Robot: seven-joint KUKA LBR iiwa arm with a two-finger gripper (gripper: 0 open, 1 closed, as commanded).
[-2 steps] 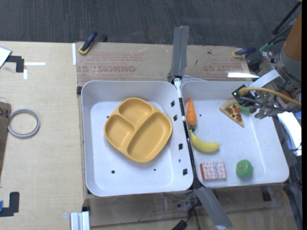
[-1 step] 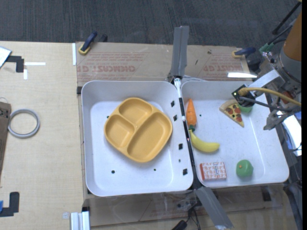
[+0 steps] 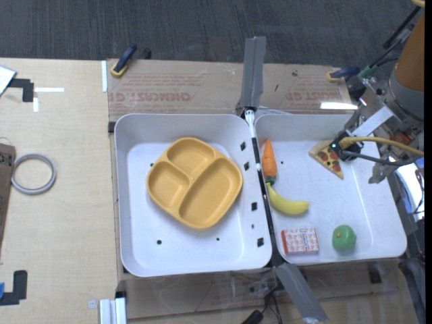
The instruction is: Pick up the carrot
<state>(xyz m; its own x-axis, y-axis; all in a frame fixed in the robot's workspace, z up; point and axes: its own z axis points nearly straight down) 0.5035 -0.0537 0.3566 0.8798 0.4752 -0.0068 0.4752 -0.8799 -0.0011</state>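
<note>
A small red and white box (image 3: 299,240) and a green apple (image 3: 344,238) lie closest, side by side along the front edge of the right bin (image 3: 378,214), the box near its front left corner. The claw (image 3: 379,173) hangs over the right side of that same bin, close to its right wall. The view does not let one tell whether it is spread or pressed together.

Just left of the claw, toward the bin's back edge, lies a toy pizza slice (image 3: 327,159), flat on the white floor. Farther left, the carrot (image 3: 268,159) lies along the bin's left wall, well apart from the claw. Its orange body points toward the back edge and its green top toward the front. A banana (image 3: 287,202) begins just beside that green top and curves away toward the middle of the bin, behind the box.

Across the divider, the left bin (image 3: 135,241) carries a yellow divided plate (image 3: 194,181) with three compartments, sitting about in its middle. Both bins rest on a sheet of cardboard (image 3: 182,86). A blue clamp (image 3: 123,59) sits at the cardboard's back left corner. A roll of tape (image 3: 32,173) lies on the surface (image 3: 67,248), well to the left of the left bin and near the surface's left edge.
</note>
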